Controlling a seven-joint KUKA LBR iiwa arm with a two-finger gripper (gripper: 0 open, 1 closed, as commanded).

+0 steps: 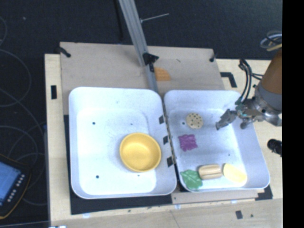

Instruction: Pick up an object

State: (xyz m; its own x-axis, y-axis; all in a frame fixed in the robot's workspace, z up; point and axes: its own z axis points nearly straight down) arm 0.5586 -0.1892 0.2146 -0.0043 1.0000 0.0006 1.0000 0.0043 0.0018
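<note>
Over the right bin, near its upper right corner, the gripper hangs with its 2 fingers apart and nothing between them. Below it in that bin lie 5 objects: a tan disc with holes, a purple piece, a green piece at the lower left corner, a tan cylinder touching it, and a yellow piece beside the cylinder. Left bin: 1 yellow bowl, upright.
</note>
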